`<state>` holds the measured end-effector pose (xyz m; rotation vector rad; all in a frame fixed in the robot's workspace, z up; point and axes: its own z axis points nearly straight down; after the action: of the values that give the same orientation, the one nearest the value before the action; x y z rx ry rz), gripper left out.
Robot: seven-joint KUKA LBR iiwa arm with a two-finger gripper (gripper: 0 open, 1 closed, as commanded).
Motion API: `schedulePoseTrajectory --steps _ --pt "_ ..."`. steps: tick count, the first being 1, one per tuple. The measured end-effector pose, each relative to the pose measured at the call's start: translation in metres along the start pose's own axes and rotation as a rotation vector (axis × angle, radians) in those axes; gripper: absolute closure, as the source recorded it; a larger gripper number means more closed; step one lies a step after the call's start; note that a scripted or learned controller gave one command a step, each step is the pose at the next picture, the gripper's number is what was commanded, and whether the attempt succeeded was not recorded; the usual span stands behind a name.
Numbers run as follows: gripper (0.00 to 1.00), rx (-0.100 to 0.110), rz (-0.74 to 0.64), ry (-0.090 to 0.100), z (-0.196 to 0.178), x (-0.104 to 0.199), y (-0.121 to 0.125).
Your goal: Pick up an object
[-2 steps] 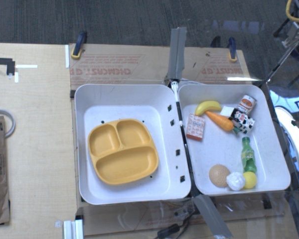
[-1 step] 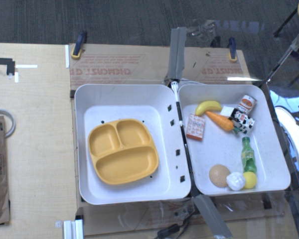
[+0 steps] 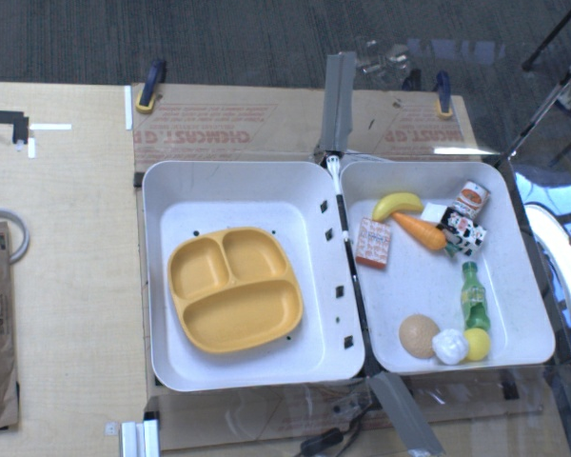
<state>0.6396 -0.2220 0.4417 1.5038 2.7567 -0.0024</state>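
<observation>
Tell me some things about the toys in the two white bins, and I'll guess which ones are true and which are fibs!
1. The yellow plate sits in the left bin. True.
2. The banana is on the yellow plate. False: it lies in the right bin, near the carrot.
3. The green bottle is in the right bin. True.
4. The yellow plate has just one big section. False: it has three sections.
5. The carrot is in the left bin. False: it is in the right bin.
</observation>
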Motion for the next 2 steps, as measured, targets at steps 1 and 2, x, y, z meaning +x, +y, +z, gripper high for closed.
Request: schedulePoseTrajectory --steps 1,2 --pt "1.00 -0.001 -0.243 0.000 0.063 0.011 0.031" --pt "1.00 -0.001 -0.371 -0.002 -0.001 -0.006 0.009"
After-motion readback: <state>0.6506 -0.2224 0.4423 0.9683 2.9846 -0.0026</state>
